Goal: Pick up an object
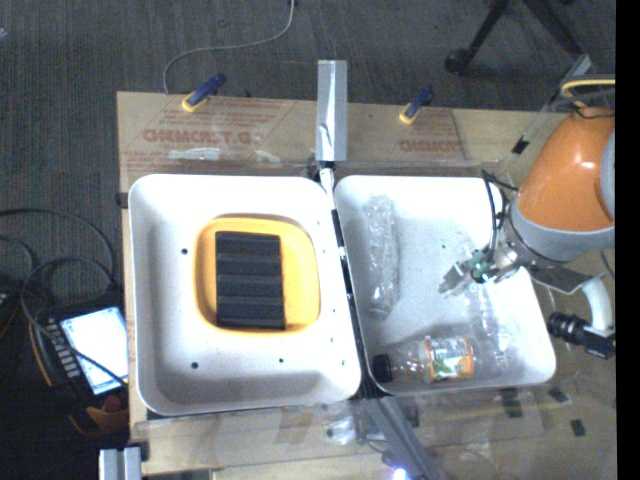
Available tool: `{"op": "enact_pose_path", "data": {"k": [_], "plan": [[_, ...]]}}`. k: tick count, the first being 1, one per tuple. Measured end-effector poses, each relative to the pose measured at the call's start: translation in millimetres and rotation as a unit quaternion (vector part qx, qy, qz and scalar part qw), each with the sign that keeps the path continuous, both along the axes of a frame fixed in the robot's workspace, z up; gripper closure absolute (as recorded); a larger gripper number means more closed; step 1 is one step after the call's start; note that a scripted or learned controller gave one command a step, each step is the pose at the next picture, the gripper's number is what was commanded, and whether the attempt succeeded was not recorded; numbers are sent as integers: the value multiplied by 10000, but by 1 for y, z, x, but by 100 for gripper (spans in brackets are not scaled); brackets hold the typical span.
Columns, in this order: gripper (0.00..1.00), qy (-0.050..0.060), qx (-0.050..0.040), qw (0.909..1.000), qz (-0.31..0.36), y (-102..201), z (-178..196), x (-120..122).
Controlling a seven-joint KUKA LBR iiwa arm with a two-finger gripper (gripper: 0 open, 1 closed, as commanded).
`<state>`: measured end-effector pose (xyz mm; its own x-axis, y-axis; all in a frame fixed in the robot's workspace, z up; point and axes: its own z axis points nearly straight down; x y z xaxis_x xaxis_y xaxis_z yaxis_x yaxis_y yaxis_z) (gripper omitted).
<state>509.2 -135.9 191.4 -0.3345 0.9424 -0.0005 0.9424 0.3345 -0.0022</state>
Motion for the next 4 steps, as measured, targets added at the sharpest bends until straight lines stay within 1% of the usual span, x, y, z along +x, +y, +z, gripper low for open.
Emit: {"op": "enact_pose_path", "data": {"k": [1, 2, 3, 4], "plan": [[0, -10, 4, 9998, -217, 69, 69, 24], [0, 8, 9, 9997, -233, 48, -9, -23], [0, 3, 10, 10000, 75, 17, -50, 57], [0, 0, 4, 9992, -406, -7, -7, -24]]}}
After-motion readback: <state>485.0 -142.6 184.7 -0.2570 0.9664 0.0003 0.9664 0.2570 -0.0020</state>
